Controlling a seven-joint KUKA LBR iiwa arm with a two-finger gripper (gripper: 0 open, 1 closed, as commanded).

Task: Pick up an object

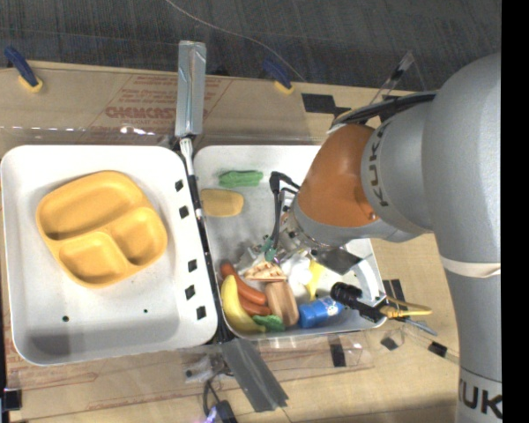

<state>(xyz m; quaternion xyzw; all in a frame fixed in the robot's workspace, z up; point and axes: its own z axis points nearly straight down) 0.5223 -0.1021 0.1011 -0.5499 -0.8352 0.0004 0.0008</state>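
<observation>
Arm over two bins: one yellow tray, one banana.

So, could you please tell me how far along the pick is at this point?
Done: the arm has reached into the right bin, and its gripper sits low over the toy pile. In hand: nothing visibly lifted. Left: securing one object and raising it.

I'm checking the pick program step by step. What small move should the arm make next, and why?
Probably a short straight descent: the gripper hangs over the toy pile at the near end of the right bin, above the banana and blue block. Nothing shows between its fingers.
</observation>
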